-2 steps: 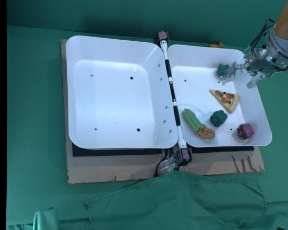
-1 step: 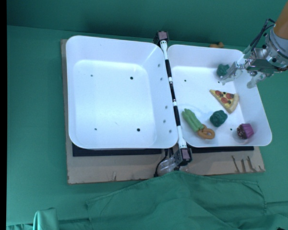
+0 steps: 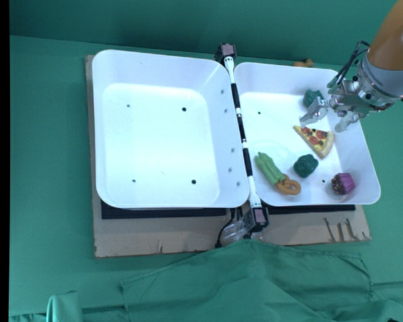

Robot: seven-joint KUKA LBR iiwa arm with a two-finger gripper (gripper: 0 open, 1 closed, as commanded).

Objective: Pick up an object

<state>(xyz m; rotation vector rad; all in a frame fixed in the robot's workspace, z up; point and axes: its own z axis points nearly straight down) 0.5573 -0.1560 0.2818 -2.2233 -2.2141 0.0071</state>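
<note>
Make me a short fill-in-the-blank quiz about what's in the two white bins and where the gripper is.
1. All the toy food lies in the ___ bin.
2. The gripper hovers just above the ___ slice.
3. The purple toy sits in that bin's near ___ corner.

Missing words: right; pizza; right

Your one fixed camera: mounted above the bench, tilted down from the near edge, far enough off to frame both white bins (image 3: 97, 123) whole, the gripper (image 3: 330, 118) hanging at frame right, the bins spreading leftward from it.
</note>
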